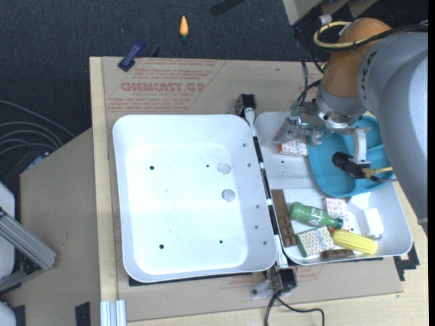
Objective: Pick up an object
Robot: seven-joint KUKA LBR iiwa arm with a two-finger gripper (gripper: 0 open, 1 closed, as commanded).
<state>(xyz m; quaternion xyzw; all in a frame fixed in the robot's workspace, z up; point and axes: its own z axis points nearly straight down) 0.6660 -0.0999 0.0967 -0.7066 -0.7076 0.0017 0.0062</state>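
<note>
Green bottle (315, 215), yellow corn (354, 240) beside blue dish (323, 170)

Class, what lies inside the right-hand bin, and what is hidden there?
Inside the right-hand bin: a blue dish, a green bottle, a yellow corn cob, a brown bar and patterned packets. The arm covers the bin's far corner, so anything beneath it is hidden.

Floor: dark carpet (68, 19) is seen beyond the pincer (296, 129) and far to its left in the view.
Bench top: a brown board (170, 87), printed "CHEMCAST GP" in red, is spread left of the pincer.
Cables: grey loops (30, 138) are laid on the carpet, well left of the pincer.
Rail: an aluminium profile (27, 240) is placed far lower left.
</note>
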